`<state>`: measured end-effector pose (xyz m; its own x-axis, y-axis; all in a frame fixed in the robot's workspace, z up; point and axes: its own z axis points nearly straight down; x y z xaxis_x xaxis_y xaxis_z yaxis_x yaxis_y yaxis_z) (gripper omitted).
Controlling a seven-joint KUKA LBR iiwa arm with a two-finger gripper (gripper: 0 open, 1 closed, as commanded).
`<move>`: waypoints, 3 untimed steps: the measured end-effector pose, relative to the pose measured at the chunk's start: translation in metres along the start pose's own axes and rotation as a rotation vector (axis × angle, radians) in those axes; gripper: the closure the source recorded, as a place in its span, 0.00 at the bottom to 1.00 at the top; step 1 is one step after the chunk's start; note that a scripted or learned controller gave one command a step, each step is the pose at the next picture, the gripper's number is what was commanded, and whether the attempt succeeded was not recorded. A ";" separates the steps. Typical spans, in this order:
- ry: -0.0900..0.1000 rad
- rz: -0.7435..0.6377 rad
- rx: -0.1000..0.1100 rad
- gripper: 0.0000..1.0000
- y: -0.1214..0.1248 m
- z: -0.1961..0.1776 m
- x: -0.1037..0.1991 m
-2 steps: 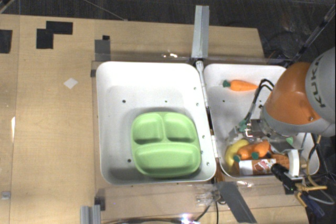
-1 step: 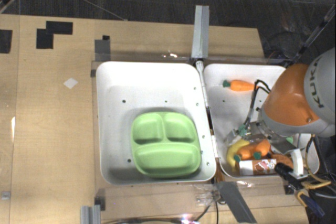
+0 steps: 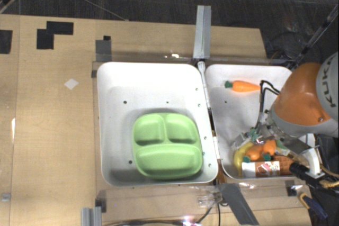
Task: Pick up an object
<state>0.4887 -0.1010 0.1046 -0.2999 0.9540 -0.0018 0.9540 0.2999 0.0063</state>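
In the right bin (image 3: 233, 108) a toy carrot (image 3: 243, 86) lies near the far wall. A heap of small things sits at the bin's near side: a yellow piece (image 3: 241, 155), an orange piece (image 3: 255, 152) and a brown bottle with a white label (image 3: 265, 168) lying on its side. My gripper (image 3: 260, 136) reaches down from the right into this heap, just above the orange piece. The orange-banded wrist (image 3: 301, 102) hides most of it.
The left bin (image 3: 116, 92) holds a green three-compartment plate (image 3: 167, 144) toward its near side. A metal divider post (image 3: 202, 34) stands between the bins at the back. Wooden bench (image 3: 47, 124) lies to the left.
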 end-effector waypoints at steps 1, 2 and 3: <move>-0.008 -0.198 -0.011 0.00 0.006 0.011 0.006; -0.003 -0.161 -0.009 0.00 0.042 0.013 -0.021; 0.002 0.085 0.005 0.00 0.151 0.017 -0.063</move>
<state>0.6514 -0.1161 0.0890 -0.2180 0.9759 0.0005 0.9759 0.2180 0.0014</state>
